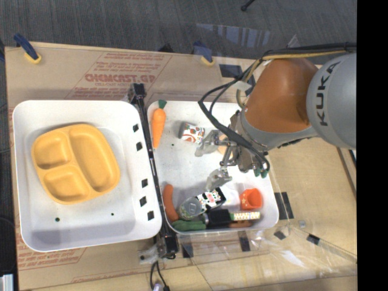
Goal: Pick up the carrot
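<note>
Wrist and cabling hid much of the claw (225, 153), which was seen low over the middle of the right bin (182, 156); whether it was released or clenched could not be told, and nothing could be made out between its parts. The carrot (157, 125) was found lying in the far left corner of that bin, along the left wall, green top pointing far, well apart from the claw. A small white and red carton (193, 133) lay between carrot and claw, just right of the carrot. Along the near wall a crowded heap was seen: a reddish sausage-like piece (170, 202), a grey round lid (191, 207), a green item (189, 225) partly hidden beneath others, a dark bottle (227, 217) and an orange cup (251, 198); their edges overlapped and were hard to separate. In the left bin (79, 235) a yellow divided plate (75, 162) was placed. Both bins rested on a cardboard-covered surface (91, 71).
</note>
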Available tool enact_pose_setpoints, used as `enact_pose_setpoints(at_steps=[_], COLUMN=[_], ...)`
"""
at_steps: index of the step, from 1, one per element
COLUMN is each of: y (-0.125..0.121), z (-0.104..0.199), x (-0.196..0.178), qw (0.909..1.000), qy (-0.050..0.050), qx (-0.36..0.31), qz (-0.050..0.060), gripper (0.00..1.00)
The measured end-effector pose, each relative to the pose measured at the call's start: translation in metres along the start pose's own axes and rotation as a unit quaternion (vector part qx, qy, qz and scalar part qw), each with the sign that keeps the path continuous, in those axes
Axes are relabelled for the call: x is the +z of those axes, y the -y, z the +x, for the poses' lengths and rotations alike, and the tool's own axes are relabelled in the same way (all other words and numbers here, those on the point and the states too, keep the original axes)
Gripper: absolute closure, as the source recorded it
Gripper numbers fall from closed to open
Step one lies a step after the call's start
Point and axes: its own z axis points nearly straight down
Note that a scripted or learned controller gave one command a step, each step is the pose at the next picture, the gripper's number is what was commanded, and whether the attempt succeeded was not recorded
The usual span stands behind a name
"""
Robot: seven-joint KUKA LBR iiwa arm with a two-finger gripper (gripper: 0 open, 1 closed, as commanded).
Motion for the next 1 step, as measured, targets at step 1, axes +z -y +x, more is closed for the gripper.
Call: enact_pose_setpoints(at_steps=[1], y=[0.0294], z=[-0.0832], x=[0.0768], qw=[0.998], qy=[-0.002], qx=[0.062], qz=[-0.001], gripper=[0.0])
